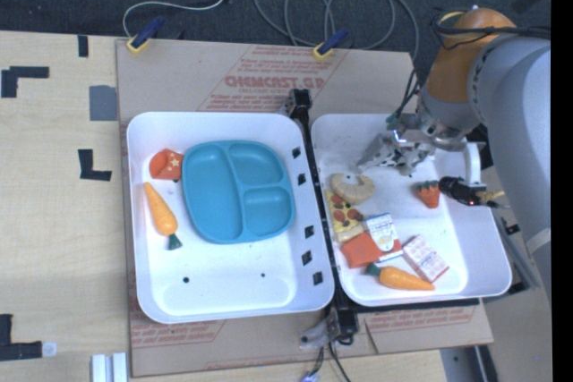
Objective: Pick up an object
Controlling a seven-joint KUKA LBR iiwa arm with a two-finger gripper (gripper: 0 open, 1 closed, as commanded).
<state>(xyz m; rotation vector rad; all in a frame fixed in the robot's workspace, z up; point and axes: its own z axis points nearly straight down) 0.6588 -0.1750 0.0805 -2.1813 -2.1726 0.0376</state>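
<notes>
Reaching in from the right, the grey arm with its orange band (466,58) holds its two-finger metal gripper (387,153) low over the upper part of the right-hand shallow white bin (474,255); the fingers look spread apart with nothing visible between them, pointing left and down toward the bin floor. Just below and left of the fingertips lies a tan, bread-like flat piece (352,187), close to the gripper but apart from it. Beneath that piece sits a small pizza-like slice with red dots (342,214), and below it an orange-red flat block (361,250) partly under a small white carton with a printed label (381,231). Farther right in the same bin are a red-and-white packet (425,258), an orange toy carrot (403,279) near the front wall, and a small orange-red toy with a green top (429,193) beside the arm's wrist. The left-hand white bin (215,300) holds a blue divided plastic plate (237,191), with a red tomato-like toy (166,164) touching its left edge and a second orange carrot with a dark stem (161,210) just beside it. Both bins rest on a brown cardboard sheet (260,80) on the bench.
</notes>
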